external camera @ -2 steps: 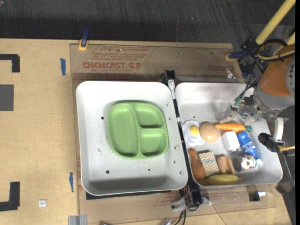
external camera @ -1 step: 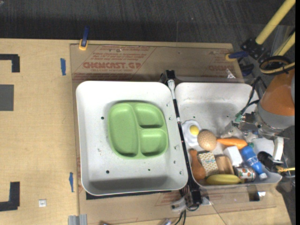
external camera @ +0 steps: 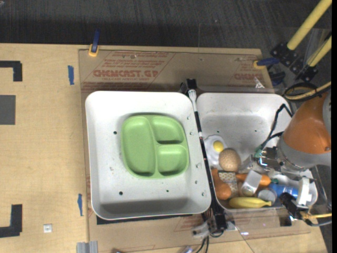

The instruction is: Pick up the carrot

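Camera view looks down on two white bins side by side on a brown bench. Nearly all of the left bin (external camera: 100, 141) is taken up by a green divided plate (external camera: 154, 145), which lies flat in its middle with one long compartment and two smaller ones. Everything else sits in the right bin (external camera: 237, 115), heaped against its near edge.

The carrot (external camera: 247, 177) lies in that heap, an orange length running across the bin toward its right wall, and only parts of it show. A brown egg-shaped thing (external camera: 229, 159) rests just behind it, beside a fried egg toy (external camera: 216, 145) near the bin's left wall. At the near-left corner sit a patterned brown piece (external camera: 226, 176) and a round orange fruit (external camera: 224, 192); a banana (external camera: 248, 202) lies along the near rim.

The gripper (external camera: 254, 180) is low in the right bin, its pale grey tip lying right over the carrot's middle and hiding that stretch. Whether its fingers are apart or together cannot be told from this angle, nor whether anything is between them. Behind it the arm's orange band (external camera: 310, 130) and grey wrist cover the bin's right wall, with blue parts (external camera: 291, 190) at the near-right corner.
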